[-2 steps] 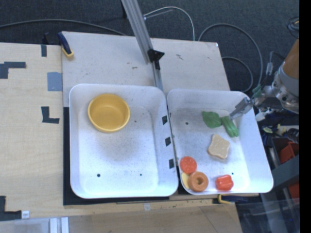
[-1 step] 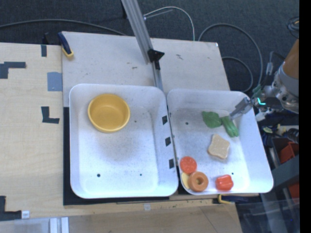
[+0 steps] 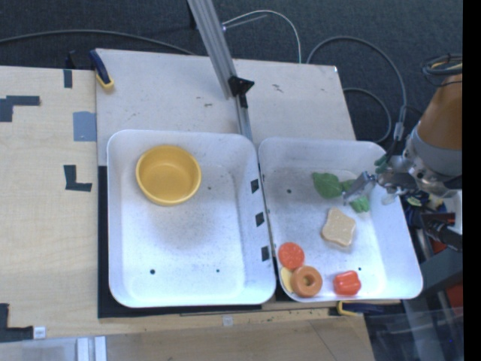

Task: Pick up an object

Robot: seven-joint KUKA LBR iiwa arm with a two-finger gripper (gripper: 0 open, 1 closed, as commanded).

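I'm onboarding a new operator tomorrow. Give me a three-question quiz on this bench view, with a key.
1. True or false: the yellow bowl sits in the same bin as the toy foods.
2. Which item lies nearest the gripper? A) green leafy piece B) donut C) red pepper
3. Fill in: the beige bread slice lies in the ____ bin as the camera sees it.

Key: 1 false, the bowl is in the left bin, the foods in the right bin. 2 A. 3 right.
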